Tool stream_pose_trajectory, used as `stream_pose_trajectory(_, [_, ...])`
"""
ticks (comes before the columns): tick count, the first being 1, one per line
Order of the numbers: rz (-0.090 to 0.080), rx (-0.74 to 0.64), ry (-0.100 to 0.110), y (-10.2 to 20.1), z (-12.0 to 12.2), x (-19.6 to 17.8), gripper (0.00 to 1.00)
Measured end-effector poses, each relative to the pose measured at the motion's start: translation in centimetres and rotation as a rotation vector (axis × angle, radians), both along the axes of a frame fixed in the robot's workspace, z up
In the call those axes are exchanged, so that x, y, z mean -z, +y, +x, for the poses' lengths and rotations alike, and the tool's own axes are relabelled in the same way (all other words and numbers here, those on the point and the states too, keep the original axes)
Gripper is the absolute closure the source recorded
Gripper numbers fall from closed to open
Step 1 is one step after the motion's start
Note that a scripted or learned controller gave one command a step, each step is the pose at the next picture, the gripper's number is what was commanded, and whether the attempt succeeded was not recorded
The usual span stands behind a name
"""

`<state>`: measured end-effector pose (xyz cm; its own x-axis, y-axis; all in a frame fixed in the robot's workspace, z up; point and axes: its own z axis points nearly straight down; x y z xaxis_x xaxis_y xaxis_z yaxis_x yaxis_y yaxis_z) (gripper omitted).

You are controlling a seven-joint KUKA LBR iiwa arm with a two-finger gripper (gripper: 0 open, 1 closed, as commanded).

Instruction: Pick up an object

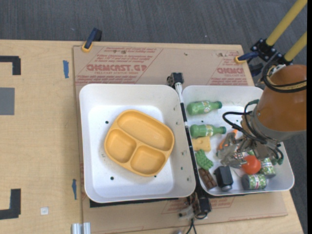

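Likely target: red-orange round item (251,165) in right bin (287,179), near-right part, touching the gripper (237,153) on its right side; too round to give a long axis. Green can (255,181) just nearer, black block (224,176) near-left. Jaws low among clutter w/ wrist over them: can't tell if released, clenched or grasping. Left bin (92,130) holds yellow tray (139,143).
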<state>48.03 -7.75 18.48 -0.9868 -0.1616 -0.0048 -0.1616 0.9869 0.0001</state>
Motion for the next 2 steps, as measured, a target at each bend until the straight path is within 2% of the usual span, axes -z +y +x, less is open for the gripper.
stream_pose_trajectory(1, [-0.001, -0.195, -0.004, -2.0, 0.7, 6.8, 1.00])
stream_pose_trajectory(2, [0.000, -0.147, 0.000, 4.2, 1.2, 0.0, 1.00])
